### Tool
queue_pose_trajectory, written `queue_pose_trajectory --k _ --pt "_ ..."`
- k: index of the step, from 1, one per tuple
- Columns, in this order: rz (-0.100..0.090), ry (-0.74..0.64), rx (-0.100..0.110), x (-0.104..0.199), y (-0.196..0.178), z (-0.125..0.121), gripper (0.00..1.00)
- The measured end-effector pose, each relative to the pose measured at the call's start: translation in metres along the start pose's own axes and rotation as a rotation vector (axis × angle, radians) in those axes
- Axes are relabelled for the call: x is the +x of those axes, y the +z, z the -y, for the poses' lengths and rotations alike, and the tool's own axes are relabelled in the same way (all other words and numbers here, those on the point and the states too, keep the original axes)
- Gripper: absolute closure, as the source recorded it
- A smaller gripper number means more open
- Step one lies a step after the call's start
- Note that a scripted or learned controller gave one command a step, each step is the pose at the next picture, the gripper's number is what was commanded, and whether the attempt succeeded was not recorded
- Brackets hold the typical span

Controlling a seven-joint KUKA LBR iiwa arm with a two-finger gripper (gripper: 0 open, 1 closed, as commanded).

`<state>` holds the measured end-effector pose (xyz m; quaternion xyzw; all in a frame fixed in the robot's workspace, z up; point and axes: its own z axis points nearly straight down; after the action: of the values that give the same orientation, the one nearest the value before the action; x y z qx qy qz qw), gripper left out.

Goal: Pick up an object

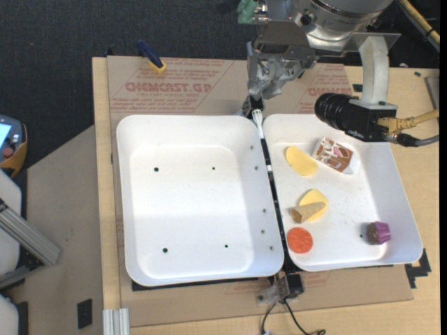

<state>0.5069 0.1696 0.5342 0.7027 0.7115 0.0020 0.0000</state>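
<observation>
My gripper (269,82) hangs above the far rim where the two bins meet, holding nothing; whether my fingers stand wide or narrow I cannot tell. The right bin (401,187) holds a yellow disc (301,161), a red-and-white packet (334,155), a yellow wedge (310,207), an orange-red disc (300,240) and a purple piece (378,232). The left bin (133,187) lies beside it on the counter (181,82).

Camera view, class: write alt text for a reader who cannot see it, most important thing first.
A grey robot arm's gripper hangs above the far edge of two white bins, holding nothing visible. The right bin holds a yellow slice, a wrapped snack, a yellow wedge, an orange disc and a purple piece. The left bin sits beside it.
</observation>
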Motion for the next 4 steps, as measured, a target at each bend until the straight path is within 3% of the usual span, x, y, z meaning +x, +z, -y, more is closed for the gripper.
queue_pose_trajectory --k 1,3,4 --pt "0.003 0.010 0.006 0.004 -0.001 0.029 1.00" --pt "0.001 0.010 0.000 0.057 -0.001 0.027 1.00" --pt "0.002 0.012 0.001 0.055 -0.001 0.027 1.00"
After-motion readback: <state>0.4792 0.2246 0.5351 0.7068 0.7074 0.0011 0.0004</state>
